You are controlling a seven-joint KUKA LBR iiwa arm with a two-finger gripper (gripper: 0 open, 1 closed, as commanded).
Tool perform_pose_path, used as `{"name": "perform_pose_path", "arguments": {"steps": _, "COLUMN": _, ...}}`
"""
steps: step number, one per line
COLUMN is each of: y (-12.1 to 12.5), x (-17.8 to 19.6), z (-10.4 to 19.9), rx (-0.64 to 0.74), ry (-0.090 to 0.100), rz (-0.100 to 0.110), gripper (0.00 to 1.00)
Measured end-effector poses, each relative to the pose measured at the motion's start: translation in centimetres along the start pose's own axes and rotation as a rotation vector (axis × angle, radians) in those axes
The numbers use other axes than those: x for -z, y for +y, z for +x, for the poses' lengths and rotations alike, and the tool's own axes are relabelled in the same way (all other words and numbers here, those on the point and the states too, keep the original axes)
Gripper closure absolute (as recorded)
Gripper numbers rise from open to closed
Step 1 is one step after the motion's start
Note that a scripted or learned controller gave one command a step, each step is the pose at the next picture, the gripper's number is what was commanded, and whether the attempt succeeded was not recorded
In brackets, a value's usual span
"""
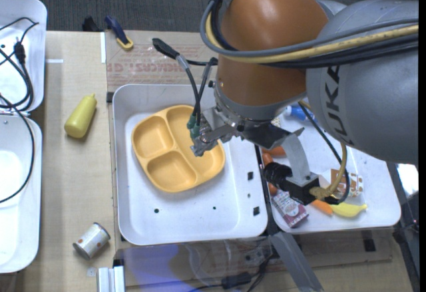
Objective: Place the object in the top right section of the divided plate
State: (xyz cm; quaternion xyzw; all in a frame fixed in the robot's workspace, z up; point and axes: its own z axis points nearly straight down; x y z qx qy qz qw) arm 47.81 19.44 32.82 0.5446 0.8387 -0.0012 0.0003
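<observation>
A yellow divided plate (163,151) lies in the left white bin (180,217), with three hollows. My gripper (200,141) hangs low over the plate's right side, at the edge of its upper right hollow (180,118). A small dark green piece (193,123) shows right at the gripper's tip, above that hollow; whether it is held or is part of the tool is not clear. The big orange and grey wrist hides the plate's right rim and much of the bin's right wall.
The right bin (379,207) holds a banana (349,209), an orange carrot-like piece (321,206), a pink packet (291,208) and a blue thing (297,112). Outside on the bench lie a yellow bottle (80,116), a small can (91,239) and a blue-and-yellow clamp (118,32).
</observation>
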Motion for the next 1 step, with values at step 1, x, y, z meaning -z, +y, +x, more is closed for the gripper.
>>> {"name": "perform_pose_path", "arguments": {"steps": 1, "y": -0.69, "x": -8.85, "z": -1.42, "rx": -0.055, "ry": 0.000, "rz": 0.004, "gripper": 1.00}}
